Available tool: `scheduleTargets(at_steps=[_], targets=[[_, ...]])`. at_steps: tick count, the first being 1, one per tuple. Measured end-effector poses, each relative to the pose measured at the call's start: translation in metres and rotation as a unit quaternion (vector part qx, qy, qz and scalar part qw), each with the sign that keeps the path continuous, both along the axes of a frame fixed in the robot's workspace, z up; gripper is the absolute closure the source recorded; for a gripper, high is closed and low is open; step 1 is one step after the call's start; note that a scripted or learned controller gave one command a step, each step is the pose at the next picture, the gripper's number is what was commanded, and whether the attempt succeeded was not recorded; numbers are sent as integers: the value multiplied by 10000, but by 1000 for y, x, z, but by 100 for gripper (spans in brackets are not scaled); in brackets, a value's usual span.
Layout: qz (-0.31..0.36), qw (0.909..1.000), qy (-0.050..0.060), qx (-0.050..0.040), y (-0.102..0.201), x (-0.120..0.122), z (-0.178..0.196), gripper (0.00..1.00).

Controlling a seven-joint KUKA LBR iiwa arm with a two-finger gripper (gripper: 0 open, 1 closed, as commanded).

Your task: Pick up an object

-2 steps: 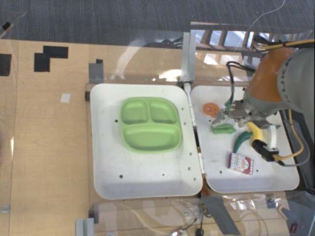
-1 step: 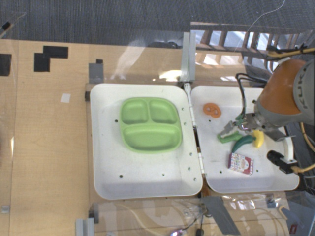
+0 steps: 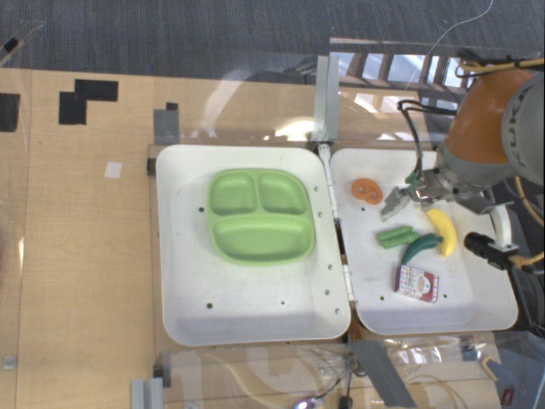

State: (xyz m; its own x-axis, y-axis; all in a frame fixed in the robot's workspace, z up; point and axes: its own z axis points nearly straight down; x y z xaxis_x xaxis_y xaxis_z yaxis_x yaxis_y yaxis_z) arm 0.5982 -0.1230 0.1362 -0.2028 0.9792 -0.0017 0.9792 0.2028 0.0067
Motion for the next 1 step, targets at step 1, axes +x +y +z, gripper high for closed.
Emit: scheduleTargets(at_steps=[1], targets=[[-2,10000,3,1,0,0,0,0]])
